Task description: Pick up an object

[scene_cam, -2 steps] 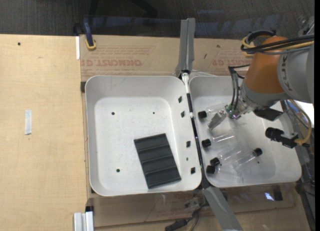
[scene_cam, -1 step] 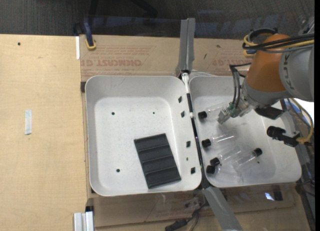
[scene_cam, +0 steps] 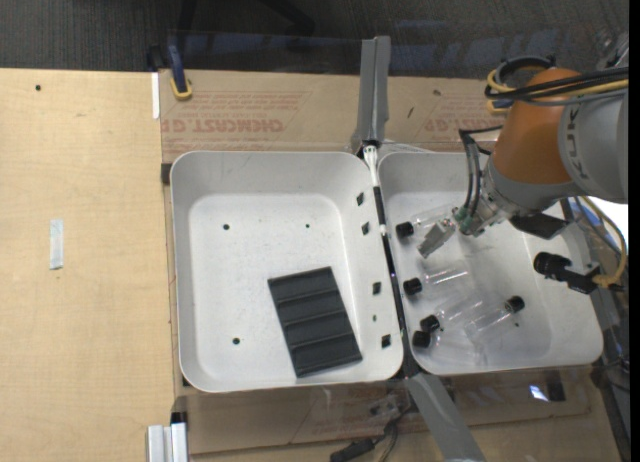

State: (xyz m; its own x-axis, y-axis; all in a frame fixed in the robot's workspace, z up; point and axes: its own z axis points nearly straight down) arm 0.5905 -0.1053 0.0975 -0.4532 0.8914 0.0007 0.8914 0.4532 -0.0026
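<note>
My gripper [scene_cam: 440, 237] hangs low over the upper left part of the right bin [scene_cam: 570, 350], reaching in from the right under the orange-banded wrist. Several clear plastic vials with black caps lie scattered in that bin. One cap [scene_cam: 405, 231] is just left of the gripper, and a clear vial body [scene_cam: 445, 277] lies just below it. Other caps [scene_cam: 428, 327] [scene_cam: 514, 304] sit nearer the front. A black ribbed rectangular block [scene_cam: 315, 320] lies flat in the front half of the left bin [scene_cam: 185, 250]. I see nothing between the gripper's tips.
A grey divider post [scene_cam: 375, 90] stands behind the seam between the two bins. Cardboard [scene_cam: 260, 115] lines the bench behind them. A wooden tabletop [scene_cam: 80, 250] stretches to the left.
</note>
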